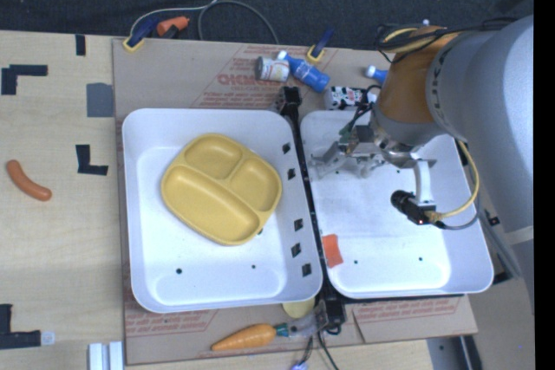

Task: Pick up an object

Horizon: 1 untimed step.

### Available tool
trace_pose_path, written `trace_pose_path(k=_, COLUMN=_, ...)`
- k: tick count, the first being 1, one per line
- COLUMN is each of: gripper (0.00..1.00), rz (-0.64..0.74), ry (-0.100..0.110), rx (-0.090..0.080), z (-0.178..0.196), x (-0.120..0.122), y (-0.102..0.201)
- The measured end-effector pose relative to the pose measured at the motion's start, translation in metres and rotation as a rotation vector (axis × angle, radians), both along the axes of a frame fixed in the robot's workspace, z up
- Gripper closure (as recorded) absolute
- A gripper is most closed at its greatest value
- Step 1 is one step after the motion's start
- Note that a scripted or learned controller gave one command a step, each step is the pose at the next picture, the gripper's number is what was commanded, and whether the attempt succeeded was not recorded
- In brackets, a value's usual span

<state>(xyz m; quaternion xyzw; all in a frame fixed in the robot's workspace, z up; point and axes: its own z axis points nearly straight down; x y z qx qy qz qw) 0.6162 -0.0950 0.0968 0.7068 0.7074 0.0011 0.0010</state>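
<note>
Reaching into the right bin (434, 273), your gripper (334, 159) hangs low near its far-left corner, seemingly positioned to grab there; whether it's open or closed, I cannot tell.

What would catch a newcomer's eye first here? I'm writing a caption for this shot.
The yellow divided plate lying in the left bin stands out first. Next, the grey arm with its orange band reaching over the right bin at its far end. A small orange piece lies by that bin's left wall.
</note>
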Motion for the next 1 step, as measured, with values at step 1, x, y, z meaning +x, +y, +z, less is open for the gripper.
trace_pose_path(k=1, gripper=0.0, rz=0.002, ry=0.001, rx=-0.001, z=-0.012, x=0.0542, y=-0.0098)
